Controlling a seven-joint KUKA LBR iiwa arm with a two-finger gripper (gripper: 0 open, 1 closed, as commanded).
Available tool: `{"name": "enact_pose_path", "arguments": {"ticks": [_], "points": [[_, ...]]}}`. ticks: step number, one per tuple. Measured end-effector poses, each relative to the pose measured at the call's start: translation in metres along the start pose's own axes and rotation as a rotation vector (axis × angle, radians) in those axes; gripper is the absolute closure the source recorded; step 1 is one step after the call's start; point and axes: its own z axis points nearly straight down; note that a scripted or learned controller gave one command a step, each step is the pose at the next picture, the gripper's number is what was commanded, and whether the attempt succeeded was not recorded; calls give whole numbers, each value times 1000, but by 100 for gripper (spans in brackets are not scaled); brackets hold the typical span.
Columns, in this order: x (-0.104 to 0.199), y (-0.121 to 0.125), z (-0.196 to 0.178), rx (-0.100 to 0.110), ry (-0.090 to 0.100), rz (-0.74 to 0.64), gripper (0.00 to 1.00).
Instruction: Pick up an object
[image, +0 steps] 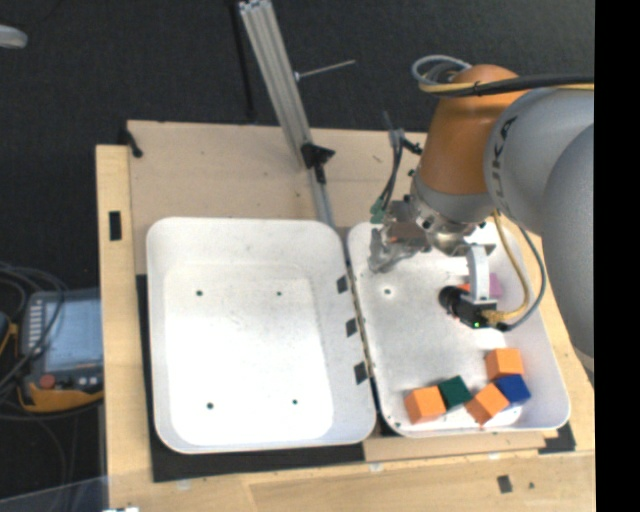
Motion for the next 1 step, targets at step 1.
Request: {"name": "enact_pose_path", "arguments": {"ticks": [1], "points": [[50, -20, -1, 0, 1, 0, 100]]}}
